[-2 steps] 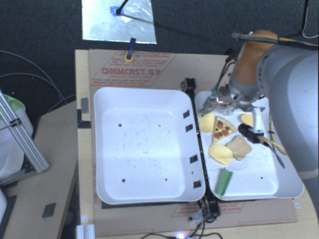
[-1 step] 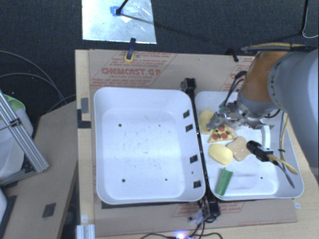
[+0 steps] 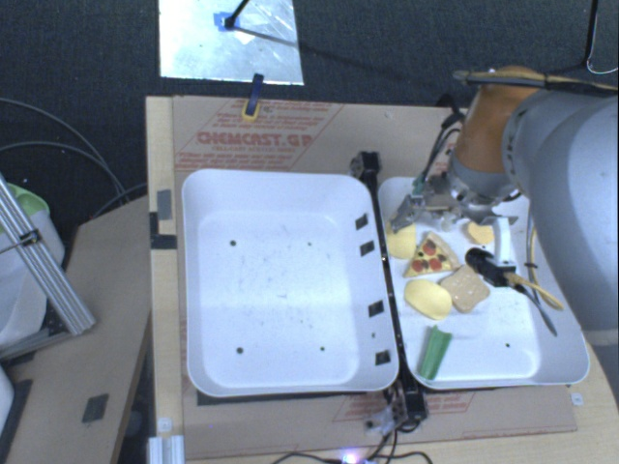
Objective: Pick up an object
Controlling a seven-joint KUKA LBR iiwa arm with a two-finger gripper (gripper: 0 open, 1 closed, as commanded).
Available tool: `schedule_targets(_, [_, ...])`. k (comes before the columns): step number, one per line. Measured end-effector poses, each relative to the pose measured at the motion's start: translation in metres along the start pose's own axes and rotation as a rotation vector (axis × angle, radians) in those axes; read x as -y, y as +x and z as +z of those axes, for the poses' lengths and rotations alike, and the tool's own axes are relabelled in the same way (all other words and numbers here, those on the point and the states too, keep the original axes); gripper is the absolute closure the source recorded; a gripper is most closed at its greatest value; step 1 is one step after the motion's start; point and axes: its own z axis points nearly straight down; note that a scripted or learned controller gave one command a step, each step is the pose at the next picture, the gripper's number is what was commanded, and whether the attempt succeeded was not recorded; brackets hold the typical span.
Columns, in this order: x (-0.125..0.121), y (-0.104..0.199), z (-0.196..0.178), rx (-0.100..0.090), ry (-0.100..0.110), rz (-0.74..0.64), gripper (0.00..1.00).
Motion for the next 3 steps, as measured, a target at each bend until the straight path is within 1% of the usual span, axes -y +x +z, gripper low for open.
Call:
schedule_targets(1, [0.070,0.048,-0.106,-0.003,0.000,-0.002,0.00])
schedule_targets(2, [0.096,-0.039,-0.037,0.002,0.011,0.013,0.00])
schedule_targets(3, [0.003,-0.004,-0.050,0.000,-0.005,-0.004,0.00])
